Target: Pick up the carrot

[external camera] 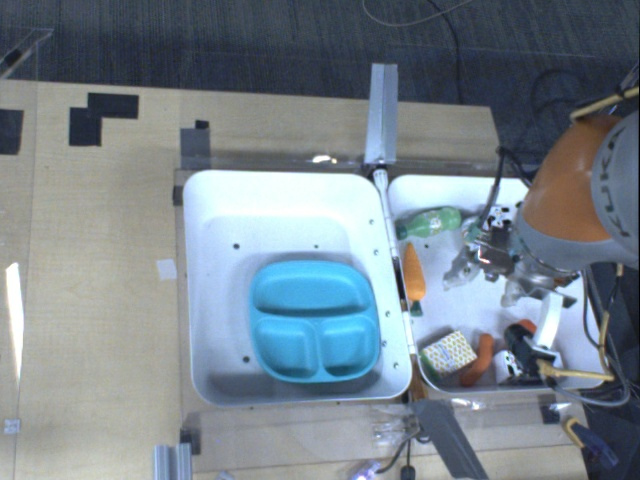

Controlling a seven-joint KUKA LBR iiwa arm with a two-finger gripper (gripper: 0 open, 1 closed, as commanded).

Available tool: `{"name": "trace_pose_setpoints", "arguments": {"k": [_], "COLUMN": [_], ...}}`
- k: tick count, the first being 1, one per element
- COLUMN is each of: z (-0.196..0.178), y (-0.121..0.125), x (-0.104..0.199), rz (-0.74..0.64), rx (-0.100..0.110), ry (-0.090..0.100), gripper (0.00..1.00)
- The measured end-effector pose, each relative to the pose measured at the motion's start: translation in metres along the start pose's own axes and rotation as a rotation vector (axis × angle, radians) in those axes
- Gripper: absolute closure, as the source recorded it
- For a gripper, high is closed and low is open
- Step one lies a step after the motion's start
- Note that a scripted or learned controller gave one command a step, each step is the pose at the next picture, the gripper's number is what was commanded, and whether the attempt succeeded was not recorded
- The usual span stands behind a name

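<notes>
The carrot [412,272] is a short orange piece with a green top. It lies along the left wall of the right bin [440,190], next to the divider between the bins. My gripper [462,271] hangs over the middle of the right bin, a little to the right of the carrot and apart from it. Nothing shows held in it. The grey arm with its orange band comes in from the right edge.
A green bottle [430,222] lies at the back of the right bin. A patterned box [448,351] and a red-orange piece [480,360] sit at its front. A blue divided plate [314,319] rests in the left bin [215,268].
</notes>
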State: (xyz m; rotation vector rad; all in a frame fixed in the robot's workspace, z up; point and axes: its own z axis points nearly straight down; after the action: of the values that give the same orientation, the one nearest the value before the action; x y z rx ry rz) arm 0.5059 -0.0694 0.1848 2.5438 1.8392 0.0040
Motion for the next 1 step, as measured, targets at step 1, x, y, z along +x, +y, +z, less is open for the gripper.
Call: {"name": "trace_pose_setpoints", "arguments": {"k": [1], "z": [0.0001], "y": [-0.0209], "x": [0.0723], "rz": [0.043], "rx": [0.001], "ry": [0.002], "gripper": [0.00]}}
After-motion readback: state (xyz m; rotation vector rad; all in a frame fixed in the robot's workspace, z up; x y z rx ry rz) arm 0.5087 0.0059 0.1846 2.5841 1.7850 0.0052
